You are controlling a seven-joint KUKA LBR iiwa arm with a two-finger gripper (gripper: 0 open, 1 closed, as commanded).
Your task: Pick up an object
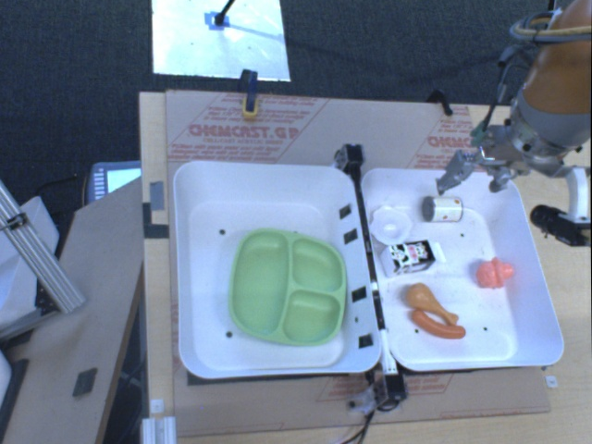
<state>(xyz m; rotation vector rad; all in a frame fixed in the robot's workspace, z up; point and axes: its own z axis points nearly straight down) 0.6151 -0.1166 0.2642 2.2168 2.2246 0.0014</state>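
The gripper [475,170] hangs with fingers spread over the right bin's [532,248] far edge, holding nothing. A small can [444,209] lies on its side just below. It should descend squarely, straddle the can across its round body, then close.

"chemcast gp" is printed in red on the brown sheet [277,123] under the bins.

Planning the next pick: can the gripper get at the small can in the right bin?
Probably yes. The gripper hangs open just above the can, which lies on its side apart from the white cup, with nothing over it.
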